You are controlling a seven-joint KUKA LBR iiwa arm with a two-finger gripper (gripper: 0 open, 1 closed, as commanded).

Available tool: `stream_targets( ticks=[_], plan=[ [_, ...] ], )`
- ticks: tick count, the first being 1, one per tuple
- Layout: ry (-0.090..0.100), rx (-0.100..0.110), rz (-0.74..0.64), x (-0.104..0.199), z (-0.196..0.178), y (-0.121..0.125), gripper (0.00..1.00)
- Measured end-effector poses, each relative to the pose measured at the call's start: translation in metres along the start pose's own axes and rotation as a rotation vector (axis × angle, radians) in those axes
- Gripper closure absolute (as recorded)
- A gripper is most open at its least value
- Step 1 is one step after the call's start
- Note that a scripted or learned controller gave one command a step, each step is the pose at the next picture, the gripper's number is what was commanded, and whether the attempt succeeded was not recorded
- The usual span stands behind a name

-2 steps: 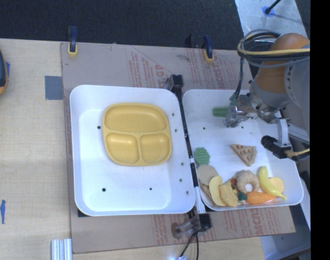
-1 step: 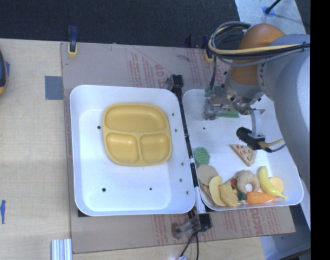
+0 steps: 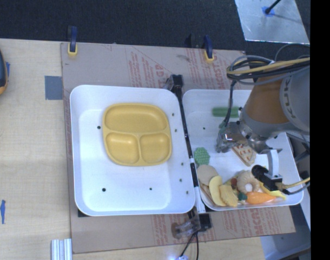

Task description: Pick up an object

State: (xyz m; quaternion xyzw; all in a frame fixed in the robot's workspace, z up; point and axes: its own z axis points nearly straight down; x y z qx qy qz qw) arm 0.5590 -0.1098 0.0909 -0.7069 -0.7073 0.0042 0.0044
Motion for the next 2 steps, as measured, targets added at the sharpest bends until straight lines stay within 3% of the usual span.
stream_targets(
  ticks=[1,2],
  plan=[
    [-0.005,-0.025,-0.005,-0.010,-0.095,0.088,1.00],
    [0.000,-0.002,-0.001,-0.026,-0.046,0.036,1.00]
  ],
)
